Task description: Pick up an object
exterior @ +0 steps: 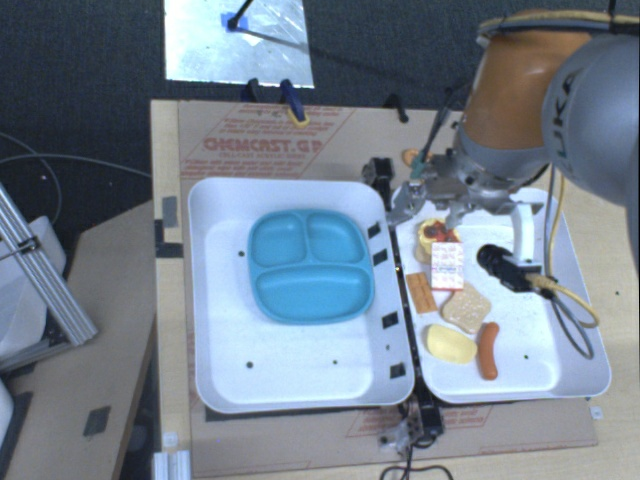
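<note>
Toy foods crowd the right-hand bin [570,358]: a red-and-white wafer-like block [447,265] beside a round speckled biscuit [466,310], a smooth yellow wedge [451,344] and a glossy red sausage [487,351]. The grey arm's end effector [440,203] hangs over the bin's far end; its grip cannot be made out. A moulded blue compartment plate [308,267] sits in the left bin [225,368] on the table [120,268].
</note>
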`<state>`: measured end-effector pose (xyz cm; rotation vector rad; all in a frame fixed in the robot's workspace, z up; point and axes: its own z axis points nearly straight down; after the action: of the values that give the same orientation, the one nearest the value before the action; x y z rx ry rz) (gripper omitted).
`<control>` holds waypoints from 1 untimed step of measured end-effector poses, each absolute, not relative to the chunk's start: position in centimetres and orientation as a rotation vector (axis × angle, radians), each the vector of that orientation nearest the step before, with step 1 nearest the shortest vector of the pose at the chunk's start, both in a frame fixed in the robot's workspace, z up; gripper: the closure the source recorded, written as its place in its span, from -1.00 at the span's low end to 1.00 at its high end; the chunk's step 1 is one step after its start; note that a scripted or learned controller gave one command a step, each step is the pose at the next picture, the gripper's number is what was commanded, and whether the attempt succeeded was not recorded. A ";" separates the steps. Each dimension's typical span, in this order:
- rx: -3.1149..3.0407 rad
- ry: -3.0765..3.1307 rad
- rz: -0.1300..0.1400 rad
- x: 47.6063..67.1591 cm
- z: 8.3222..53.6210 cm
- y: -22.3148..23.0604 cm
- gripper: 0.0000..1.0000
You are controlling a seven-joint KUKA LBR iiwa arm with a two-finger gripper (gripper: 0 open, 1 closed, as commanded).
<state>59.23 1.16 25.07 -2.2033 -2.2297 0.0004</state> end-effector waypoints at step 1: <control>-2.206 -2.230 -0.002 57.0 21.6 8.6 -1.00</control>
<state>56.96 8.64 21.65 -2.2061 -2.2304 -0.0015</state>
